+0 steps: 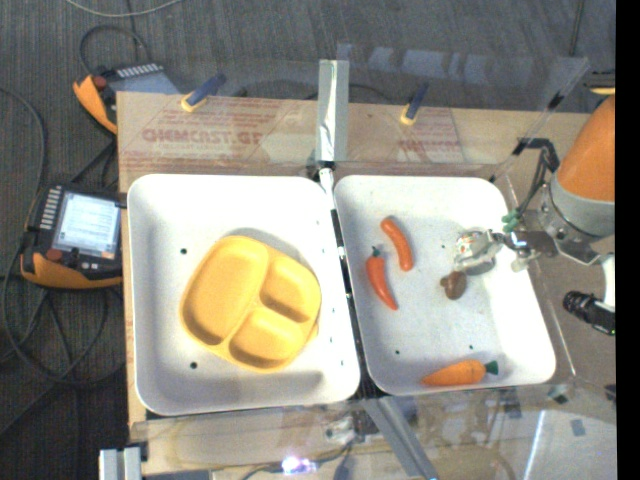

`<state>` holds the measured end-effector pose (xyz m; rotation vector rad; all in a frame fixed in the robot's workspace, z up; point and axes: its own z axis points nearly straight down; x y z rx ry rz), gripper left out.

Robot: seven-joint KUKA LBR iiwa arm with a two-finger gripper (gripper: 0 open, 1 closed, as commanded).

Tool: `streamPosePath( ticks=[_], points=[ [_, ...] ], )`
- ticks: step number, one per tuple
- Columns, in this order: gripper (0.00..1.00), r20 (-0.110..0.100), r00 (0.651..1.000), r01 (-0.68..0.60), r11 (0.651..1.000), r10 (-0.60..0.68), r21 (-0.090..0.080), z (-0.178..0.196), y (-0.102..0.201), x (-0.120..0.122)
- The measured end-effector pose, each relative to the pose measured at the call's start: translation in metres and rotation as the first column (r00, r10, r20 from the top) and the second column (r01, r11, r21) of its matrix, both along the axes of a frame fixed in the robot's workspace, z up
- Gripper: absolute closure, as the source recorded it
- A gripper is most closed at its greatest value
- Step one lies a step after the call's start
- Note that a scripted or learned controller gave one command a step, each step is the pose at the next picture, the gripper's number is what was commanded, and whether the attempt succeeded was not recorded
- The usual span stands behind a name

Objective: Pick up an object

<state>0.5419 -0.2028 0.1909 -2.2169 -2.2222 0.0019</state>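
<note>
Arm: reaches in from the right; orange band at the view's edge, wrist over the right bin (540,338).
Gripper (474,252): low over the right bin's upper right part; its metal tip just above a small brown lump (454,285).
Fingers: cannot tell whether open or closed (the tip is a pale, shiny blur); nothing seen between them.
Right bin contents: two red peppers, one (398,242) and another (381,279), near the bin's middle left; a carrot (458,373) by the front wall; the brown lump just beside the gripper.
Left bin (150,348): a yellow tray (252,300) with three compartments, lying tilted.
Done: arm is at the bin, near a candidate.
Left: by my judgement all of the pick; no object gripped or lifted; every item lies on a bin floor.
Likely target: the brown lump, being nearest; peppers well apart from the tip.
</note>
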Motion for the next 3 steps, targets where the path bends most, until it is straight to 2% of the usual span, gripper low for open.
streamPosePath(
  ticks=[1,2,3],
  points=[
    [0.0,0.005,0.987,-0.161,0.987,0.161,0.003,-0.088,-0.014,0.029],
    [1.0,0.006,0.987,-0.16,0.987,0.16,0.003,-0.078,-0.014,0.029],
    [1.0,0.001,1.0,-0.004,1.0,0.004,-0.003,0.004,0.019,0.04]
  ],
)
